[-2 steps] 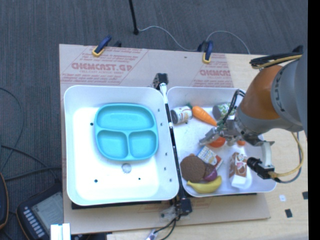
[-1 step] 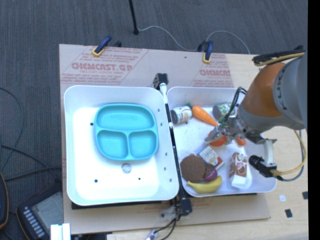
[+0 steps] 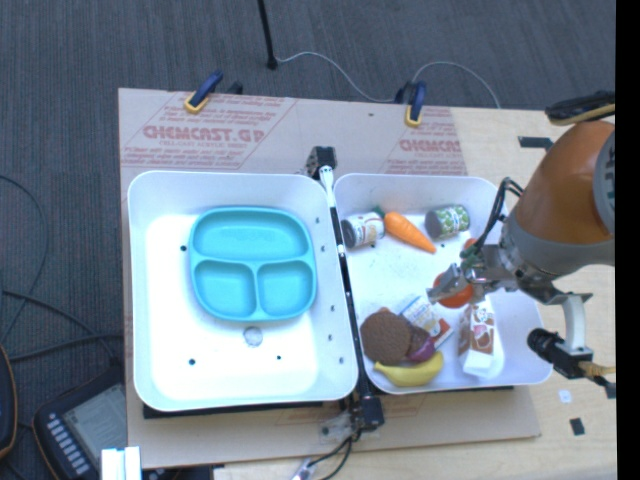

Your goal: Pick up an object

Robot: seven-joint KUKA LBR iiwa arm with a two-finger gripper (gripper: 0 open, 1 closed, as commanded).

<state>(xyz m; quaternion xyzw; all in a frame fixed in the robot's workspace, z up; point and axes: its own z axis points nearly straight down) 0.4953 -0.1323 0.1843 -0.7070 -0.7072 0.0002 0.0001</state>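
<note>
- Reaching in from the right, the hand (image 3: 462, 280) sits low in the right bin (image 3: 420, 183), over a small red-orange object (image 3: 457, 294); whether it pinches that object cannot be told.
- Just below the hand stands a white carton (image 3: 481, 340).
- Left of it lie a brown cookie (image 3: 388, 336) and a banana (image 3: 410, 372).
- Farther up are a carrot (image 3: 408, 230), a small jar (image 3: 362, 230) and a green can (image 3: 447, 220).
- A blue divided plate (image 3: 252, 264) rests in the left bin (image 3: 140, 268).
</note>
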